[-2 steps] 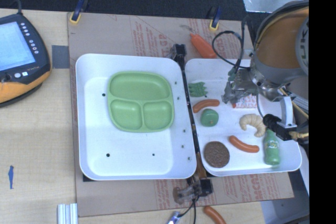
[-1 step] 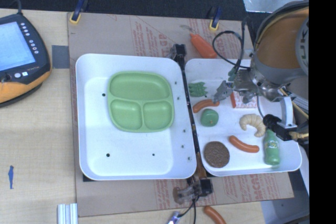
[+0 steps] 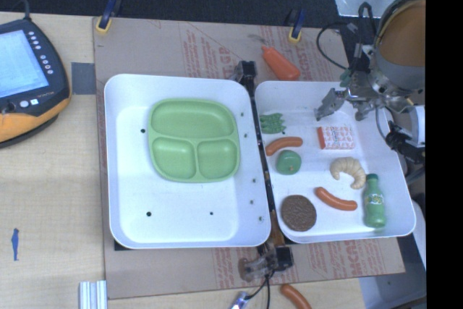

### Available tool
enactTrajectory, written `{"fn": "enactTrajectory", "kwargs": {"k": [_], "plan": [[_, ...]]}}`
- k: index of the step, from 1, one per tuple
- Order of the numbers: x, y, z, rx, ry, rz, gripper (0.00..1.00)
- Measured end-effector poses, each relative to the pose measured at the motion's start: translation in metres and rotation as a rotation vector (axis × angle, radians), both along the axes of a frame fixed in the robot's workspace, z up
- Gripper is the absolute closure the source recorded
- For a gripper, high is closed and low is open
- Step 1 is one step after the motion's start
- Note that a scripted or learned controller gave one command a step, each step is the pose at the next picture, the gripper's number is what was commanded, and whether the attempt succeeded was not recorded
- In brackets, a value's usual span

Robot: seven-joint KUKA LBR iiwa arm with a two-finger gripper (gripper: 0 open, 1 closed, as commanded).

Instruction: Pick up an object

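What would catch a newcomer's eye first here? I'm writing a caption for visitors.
The green divided plate lies alone in the left bin. The right bin is scattered with toy food: a croissant, two sausages, a green bottle and a brown patty. The gripper hangs over that bin's far edge.

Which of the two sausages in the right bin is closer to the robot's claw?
The darker sausage beside the green apple; the orange one lies farther from the gripper.

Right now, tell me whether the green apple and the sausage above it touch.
Touching: the camera view shows the green apple pressed against the lower edge of the sausage, with no white bin floor between them.
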State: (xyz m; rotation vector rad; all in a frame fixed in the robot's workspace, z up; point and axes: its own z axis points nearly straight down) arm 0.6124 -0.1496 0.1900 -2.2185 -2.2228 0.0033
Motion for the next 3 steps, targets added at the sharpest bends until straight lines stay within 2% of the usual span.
{"fn": "enactTrajectory", "kwargs": {"k": [1, 2, 3], "plan": [[0.001, 0.047, -0.086, 0.0, 0.003, 0.004, 0.0], [0.044, 0.065, 0.003, 0.0, -0.001, 0.002, 0.0], [-0.017, 0.056, -0.099, 0.0, 0.003, 0.003, 0.0]]}}
